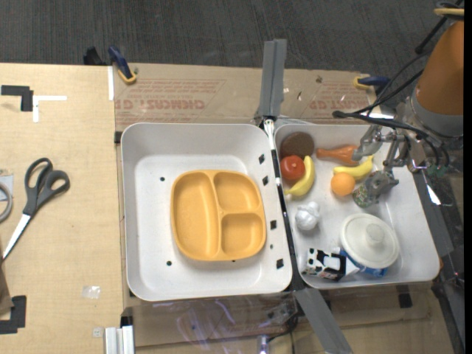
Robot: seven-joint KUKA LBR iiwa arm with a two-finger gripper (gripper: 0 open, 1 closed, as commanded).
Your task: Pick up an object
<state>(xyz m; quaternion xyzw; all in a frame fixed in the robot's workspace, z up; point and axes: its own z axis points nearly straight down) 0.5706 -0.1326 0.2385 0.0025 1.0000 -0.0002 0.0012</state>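
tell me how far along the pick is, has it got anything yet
Done: the arm has reached over the right bin, and the gripper sits low among the toys near the orange ball and small banana. In hand: nothing shows between its fingers. Left: close on one object and lift it. The yellow tray lies in the left bin.

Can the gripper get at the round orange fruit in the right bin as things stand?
Probably yes: the gripper hangs just right of the round orange fruit, whose top is uncovered, though a small yellow banana touches it.
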